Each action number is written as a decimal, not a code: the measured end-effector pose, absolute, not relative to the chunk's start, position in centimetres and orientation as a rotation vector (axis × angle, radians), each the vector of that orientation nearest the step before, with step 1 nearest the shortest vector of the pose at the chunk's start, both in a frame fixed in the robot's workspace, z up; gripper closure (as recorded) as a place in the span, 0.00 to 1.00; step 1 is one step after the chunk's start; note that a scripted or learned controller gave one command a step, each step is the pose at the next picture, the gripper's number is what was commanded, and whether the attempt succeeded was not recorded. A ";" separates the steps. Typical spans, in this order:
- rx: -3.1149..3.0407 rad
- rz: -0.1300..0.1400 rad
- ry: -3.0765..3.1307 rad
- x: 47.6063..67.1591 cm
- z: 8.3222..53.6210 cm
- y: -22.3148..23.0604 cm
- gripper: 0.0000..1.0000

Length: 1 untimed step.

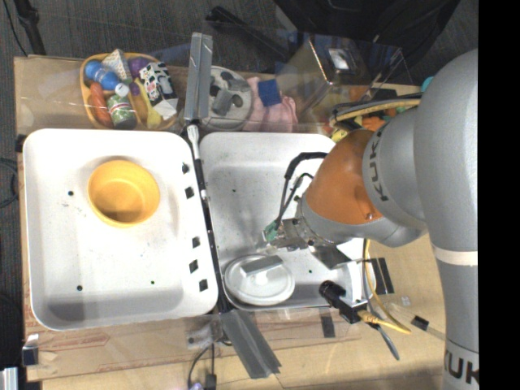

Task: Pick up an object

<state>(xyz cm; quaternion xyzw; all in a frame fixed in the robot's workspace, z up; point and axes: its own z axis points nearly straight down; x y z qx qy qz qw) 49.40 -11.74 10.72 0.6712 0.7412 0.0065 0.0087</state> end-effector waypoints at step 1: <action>2.521 -0.004 1.881 58.3 19.1 -7.8 1.00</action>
